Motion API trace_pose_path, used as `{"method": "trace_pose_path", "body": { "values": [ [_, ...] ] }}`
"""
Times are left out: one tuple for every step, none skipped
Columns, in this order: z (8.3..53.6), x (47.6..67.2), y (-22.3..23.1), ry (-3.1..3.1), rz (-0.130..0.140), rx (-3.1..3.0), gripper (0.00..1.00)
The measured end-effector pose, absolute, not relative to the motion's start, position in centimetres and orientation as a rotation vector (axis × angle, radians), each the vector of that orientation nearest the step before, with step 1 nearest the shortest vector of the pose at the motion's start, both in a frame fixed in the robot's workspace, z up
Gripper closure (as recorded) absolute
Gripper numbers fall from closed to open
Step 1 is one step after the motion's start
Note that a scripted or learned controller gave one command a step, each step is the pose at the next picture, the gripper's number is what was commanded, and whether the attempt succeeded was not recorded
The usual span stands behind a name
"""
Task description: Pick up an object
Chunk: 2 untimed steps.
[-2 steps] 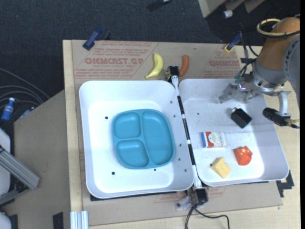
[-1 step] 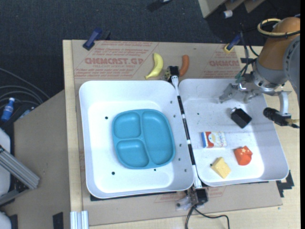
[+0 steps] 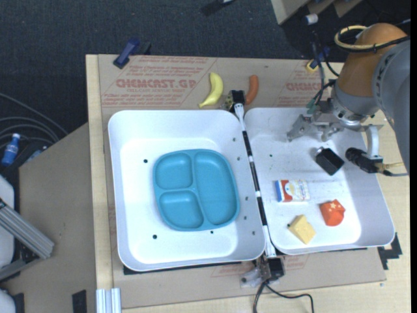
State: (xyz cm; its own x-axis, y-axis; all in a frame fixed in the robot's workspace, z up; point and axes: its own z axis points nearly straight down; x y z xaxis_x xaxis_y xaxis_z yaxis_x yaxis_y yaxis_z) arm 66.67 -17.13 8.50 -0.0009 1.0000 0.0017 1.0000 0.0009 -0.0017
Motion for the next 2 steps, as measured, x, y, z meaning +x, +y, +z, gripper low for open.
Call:
{"method": "trace_pose_path", "body": {
  "values": [
    [8.5, 66.7, -18.3, -2.222, 0.000, -2.222, 0.00],
    [8.6, 66.9, -21.5, -2.215, -0.014, -2.203, 0.00]
  ]
}}
